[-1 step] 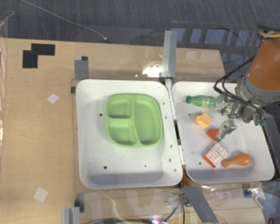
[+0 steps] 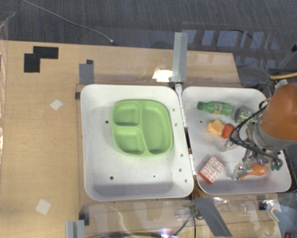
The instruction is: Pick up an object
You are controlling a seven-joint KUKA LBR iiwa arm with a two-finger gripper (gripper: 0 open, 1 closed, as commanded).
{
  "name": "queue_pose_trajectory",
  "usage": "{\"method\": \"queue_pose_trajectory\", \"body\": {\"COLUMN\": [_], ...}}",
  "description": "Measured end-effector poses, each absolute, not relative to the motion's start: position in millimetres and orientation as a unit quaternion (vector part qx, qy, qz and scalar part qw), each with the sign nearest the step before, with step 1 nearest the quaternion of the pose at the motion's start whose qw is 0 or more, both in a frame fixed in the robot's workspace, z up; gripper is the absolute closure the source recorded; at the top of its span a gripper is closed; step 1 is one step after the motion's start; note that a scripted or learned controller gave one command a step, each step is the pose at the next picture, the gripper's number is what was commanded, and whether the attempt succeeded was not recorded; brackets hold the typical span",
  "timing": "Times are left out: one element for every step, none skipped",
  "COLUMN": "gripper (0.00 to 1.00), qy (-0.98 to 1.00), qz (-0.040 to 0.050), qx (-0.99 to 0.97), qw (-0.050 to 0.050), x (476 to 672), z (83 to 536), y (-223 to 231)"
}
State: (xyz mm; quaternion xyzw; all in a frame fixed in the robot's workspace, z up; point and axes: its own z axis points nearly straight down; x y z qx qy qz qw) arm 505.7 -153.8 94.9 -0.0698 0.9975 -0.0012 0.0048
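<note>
The gripper (image 2: 251,168) is sitting low in the right bin (image 2: 282,185), right at an orange toy (image 2: 258,170) — I cannot tell if it is gripping. The toy could be slipping away — it looks small and round.

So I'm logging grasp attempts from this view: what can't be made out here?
- Gripper: too small and cluttered to tell its state; orange object sits at it, grasp unclear.
- Right bin: far side hidden under the arm.
- Small can: partly covered by cables.
</note>
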Motion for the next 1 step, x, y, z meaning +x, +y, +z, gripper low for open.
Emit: {"method": "queue_pose_trajectory", "body": {"gripper": [1.0], "qy": [0.997], "qz": [-0.0027], "qx": [-0.073], "qw": [0.009], "x": [508.9], "z": [107.1], "y": [-152.9]}}
